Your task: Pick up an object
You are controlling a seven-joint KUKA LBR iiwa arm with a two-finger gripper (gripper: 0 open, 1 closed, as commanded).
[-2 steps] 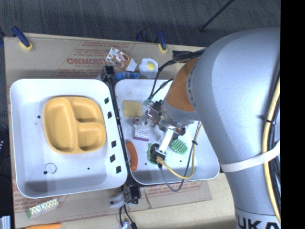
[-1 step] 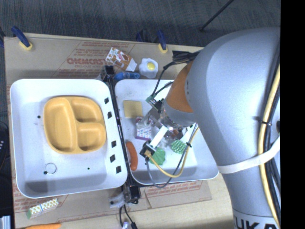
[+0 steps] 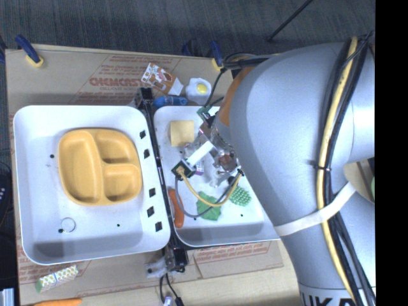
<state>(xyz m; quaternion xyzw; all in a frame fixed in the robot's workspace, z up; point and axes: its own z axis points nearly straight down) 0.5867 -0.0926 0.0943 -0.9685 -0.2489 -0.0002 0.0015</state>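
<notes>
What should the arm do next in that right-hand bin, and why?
Probably lower straight down a little. The gripper hangs over the middle of the right bin, among small items: a yellow block, a green piece and an orange carrot-like stick lie near it. Nothing visibly sits between its fingers, so I judge it needs to close the gap first.

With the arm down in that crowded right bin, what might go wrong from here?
Three things, I'd guess. The gripper sits among close-packed items, a yellow block, green pieces and a studded green toy, so it may nudge them aside or catch more than one. A yellow cable loops over the green pieces and might snag. The carrot lies against the bin's left wall, hard to reach.
</notes>
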